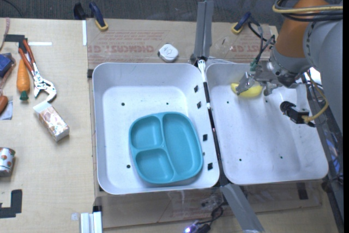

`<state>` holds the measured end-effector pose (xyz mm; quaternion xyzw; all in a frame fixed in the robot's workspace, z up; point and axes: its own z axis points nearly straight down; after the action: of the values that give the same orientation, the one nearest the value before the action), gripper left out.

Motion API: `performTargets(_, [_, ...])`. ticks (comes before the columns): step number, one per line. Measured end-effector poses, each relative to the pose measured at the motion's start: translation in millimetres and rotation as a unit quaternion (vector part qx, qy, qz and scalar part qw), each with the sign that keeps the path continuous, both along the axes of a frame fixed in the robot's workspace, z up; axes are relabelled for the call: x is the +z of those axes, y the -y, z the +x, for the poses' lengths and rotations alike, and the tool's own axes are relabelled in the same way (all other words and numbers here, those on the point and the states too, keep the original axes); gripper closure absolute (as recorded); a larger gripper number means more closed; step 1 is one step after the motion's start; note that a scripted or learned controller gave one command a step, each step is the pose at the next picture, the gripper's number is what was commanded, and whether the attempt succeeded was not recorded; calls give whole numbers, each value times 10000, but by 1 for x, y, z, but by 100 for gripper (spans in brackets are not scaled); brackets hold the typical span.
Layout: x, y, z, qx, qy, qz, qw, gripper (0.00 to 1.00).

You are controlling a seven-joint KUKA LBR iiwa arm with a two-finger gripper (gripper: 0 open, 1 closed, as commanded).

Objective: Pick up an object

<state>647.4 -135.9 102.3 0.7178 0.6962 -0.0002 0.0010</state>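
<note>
you've got the grey arm (322, 46) leaning in from the right over the right bin (272, 161), orange band up top, and the hand (252, 82) is down at the far left corner of that bin, right on top of a small yellow object (248, 90). whether the hand is open or closed, or has any real hold on that yellow thing, you cannot tell from here; the wrist and cables cover it.

here's what could bite you. that object sits tight to the back wall and near the divider between the bins, so the hand may clip the wall or just nudge the thing into the corner instead of closing around it. it looks rounded and smooth, so it could squirt out sideways or drop on the lift. the loose cables by the wrist could also snag the bin rim.

now the surroundings, big to small. pale wooden bench (49, 172), dark carpet beyond. left bin (109, 117) holds a teal divided plate (163, 147), well apart from the action. off to the left of the bench: pliers (37, 80), a carrot-like thing (22, 80), a small wrapped packet (51, 121). between the bins at the back, a little white round item (168, 52). clamps (97, 15) pin the back edge.
</note>
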Motion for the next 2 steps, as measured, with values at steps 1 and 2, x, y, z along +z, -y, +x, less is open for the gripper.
performTargets(1, [9,0,0,14,-9,-15,10000,100])
performTargets(2, [9,0,-1,13,-11,-16,10000,0])
